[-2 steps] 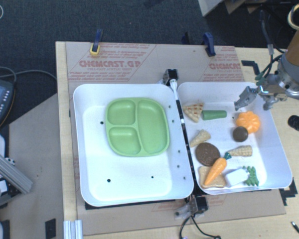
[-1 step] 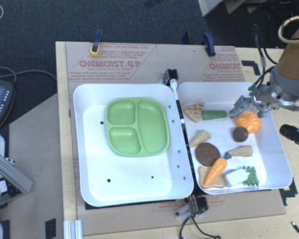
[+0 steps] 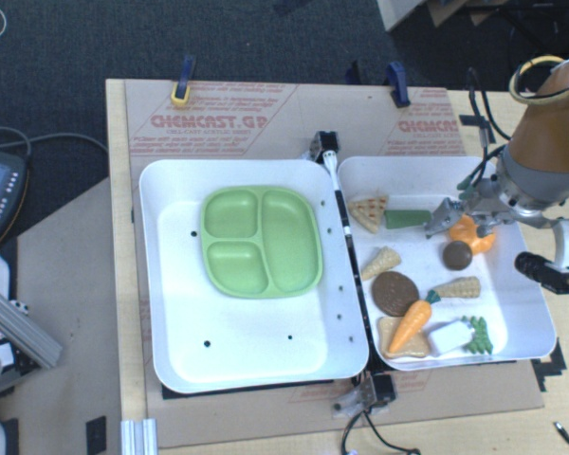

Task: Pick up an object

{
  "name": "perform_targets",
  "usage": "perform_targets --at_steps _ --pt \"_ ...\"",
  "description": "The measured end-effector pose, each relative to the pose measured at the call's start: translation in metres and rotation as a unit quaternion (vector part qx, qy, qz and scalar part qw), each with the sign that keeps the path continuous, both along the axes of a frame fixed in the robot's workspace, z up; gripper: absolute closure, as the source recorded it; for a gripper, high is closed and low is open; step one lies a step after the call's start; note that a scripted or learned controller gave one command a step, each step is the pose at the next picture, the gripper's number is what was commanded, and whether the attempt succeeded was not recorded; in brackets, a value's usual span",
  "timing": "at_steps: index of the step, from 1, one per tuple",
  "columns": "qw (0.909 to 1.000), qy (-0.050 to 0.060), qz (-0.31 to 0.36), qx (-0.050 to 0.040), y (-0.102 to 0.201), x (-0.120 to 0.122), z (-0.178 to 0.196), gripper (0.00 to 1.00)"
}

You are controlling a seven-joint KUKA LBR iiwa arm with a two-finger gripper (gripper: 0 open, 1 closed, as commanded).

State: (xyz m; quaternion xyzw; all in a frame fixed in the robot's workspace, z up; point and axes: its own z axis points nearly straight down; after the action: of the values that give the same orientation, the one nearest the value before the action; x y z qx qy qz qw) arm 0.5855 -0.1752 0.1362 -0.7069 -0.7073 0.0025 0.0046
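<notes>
I see the gripper (image 3: pixel 463 218) low in the right bin (image 3: pixel 541 335), touching an orange piece (image 3: pixel 474 235); I cannot tell its state.

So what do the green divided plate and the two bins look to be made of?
Green divided plate: probably moulded plastic, matte, one even colour with soft rounded compartment ridges. Left bin and right bin: probably thin formed plastic, smooth white, slightly glossy, with rounded corners and rolled rims.
</notes>
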Motion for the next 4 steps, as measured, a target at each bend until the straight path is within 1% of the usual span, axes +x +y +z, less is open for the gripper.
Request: perform_targets --at_steps 1,2,3,4 --pt "1.0000 -0.009 0.002 0.0006 0.003 0.005 -0.026 0.00" --pt "1.0000 -0.007 0.001 -0.0009 0.001 0.003 -0.021 1.00" --pt "1.0000 -0.006 -0.001 -0.0026 -0.006 0.002 0.022 1.00" --pt "1.0000 -0.008 0.000 -0.0030 -0.009 0.000 0.084 1.00"
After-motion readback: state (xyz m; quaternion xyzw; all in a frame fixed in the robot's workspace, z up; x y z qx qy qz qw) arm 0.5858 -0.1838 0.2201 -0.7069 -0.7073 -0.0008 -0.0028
